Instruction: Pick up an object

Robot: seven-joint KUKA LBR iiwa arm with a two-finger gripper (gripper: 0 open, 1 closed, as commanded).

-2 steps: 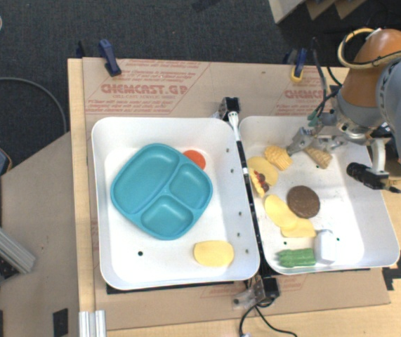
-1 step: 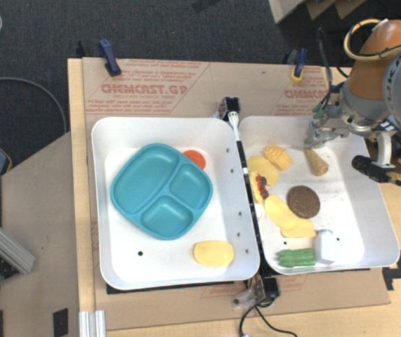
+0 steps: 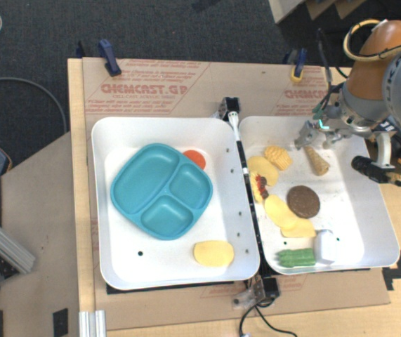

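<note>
Bins sit side by side: the left white bin (image 3: 109, 209) holds a teal divided plastic tray (image 3: 161, 189); in the right white bin (image 3: 369, 223), the gripper (image 3: 315, 136) hovers over a tan cork-shaped piece (image 3: 318, 161), grip state unclear.

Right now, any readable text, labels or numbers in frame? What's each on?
"CHEMCAST. G P": large red print on the brown paper-covered board behind the left bin.
Smaller red lines above and below it: too blurred to read.
Red print on the board behind the right bin, by the gripper: partly covered, unreadable.
Food pieces and blue tray: no text.
</note>
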